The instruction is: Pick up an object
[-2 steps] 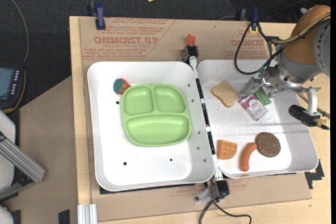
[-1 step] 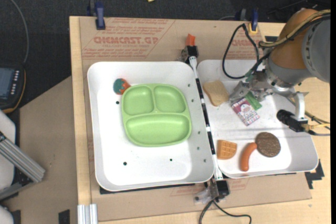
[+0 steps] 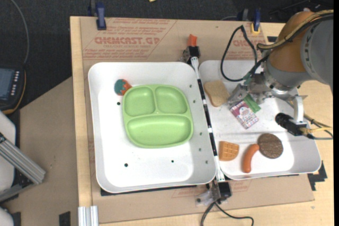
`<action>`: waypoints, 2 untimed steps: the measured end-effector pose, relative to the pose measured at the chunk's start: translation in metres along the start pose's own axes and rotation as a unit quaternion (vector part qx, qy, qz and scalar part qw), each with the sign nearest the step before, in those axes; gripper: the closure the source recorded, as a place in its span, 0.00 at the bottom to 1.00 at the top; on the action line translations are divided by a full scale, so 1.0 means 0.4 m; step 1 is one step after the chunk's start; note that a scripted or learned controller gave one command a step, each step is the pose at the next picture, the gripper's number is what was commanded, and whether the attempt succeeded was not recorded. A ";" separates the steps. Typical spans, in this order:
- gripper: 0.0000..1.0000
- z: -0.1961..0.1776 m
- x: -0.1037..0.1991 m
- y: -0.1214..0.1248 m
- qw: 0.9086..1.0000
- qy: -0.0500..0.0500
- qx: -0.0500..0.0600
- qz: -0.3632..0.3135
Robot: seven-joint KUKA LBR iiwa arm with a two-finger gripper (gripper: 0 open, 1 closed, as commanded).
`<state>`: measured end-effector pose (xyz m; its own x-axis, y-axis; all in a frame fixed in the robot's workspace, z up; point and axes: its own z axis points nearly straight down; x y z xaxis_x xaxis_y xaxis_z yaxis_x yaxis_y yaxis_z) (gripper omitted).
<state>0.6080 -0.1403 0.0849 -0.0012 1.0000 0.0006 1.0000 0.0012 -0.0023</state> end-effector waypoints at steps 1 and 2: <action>0.00 0.000 0.059 -0.023 1.000 0.000 0.000 0.000; 0.00 -0.001 0.029 0.109 1.000 -0.001 -0.004 -0.001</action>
<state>0.6518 -0.1286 0.0852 -0.0023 1.0000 -0.0019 1.0000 0.0023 0.0051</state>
